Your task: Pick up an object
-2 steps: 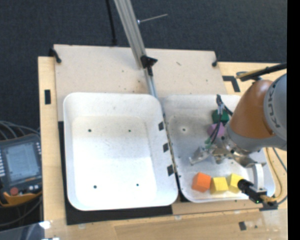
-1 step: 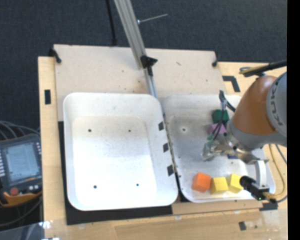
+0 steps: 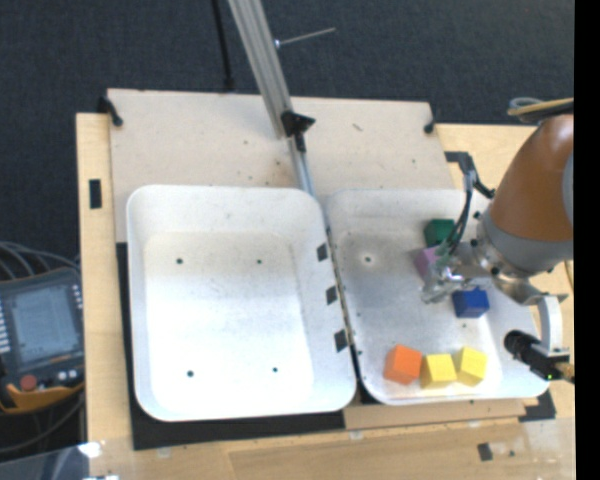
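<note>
A pale wooden counter (image 3: 98,298) stands on dark grey carpet (image 3: 100,28) and carries two shallow white plastic bins side by side, with a lighter board (image 3: 210,138) laid behind them. The left bin (image 3: 145,208) shows a speckled floor. The right bin (image 3: 380,223) holds the loose pieces: an orange block (image 3: 403,364), a yellow cube (image 3: 440,370) and a second yellow block (image 3: 472,365) sit in a row along its near edge, close together, while a blue cube (image 3: 470,303) lies further in, a green piece (image 3: 440,232) lies near the far side, and a small purple piece (image 3: 424,261) sits between them. The grey arm with its orange band (image 3: 540,173) reaches over this bin, and the metal tool (image 3: 442,286) hangs low just beside the blue cube and the purple piece; whether it is parted or closed cannot be told. A slanted aluminium rail (image 3: 260,53) rises behind the bins, and a grey handheld control pendant (image 3: 35,328) with cables lies on the floor at left.
</note>
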{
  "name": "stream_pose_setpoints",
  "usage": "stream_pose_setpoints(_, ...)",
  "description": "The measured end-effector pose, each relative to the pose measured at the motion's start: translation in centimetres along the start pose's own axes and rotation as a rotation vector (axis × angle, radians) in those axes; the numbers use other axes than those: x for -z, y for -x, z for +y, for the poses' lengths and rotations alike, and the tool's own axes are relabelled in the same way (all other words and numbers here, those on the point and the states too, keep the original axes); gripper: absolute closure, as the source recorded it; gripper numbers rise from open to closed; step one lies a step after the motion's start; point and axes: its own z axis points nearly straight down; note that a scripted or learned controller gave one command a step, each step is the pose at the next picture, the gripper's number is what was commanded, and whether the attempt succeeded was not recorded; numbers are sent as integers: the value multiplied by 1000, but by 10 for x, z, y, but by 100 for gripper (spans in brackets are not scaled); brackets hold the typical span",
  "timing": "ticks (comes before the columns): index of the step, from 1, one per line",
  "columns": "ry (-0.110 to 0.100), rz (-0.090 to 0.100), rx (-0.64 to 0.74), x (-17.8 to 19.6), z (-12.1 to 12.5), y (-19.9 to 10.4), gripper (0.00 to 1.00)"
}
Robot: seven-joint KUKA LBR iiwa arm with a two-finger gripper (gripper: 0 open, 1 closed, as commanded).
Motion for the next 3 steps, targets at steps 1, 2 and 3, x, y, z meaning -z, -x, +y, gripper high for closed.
stream_pose_setpoints(1,-2,0,1,31,2,1,100)
stream_pose_setpoints(2,-5,3,5,41,30,-50,100)
stream_pose_setpoints(3,-5,3,5,50,58,-95,100)
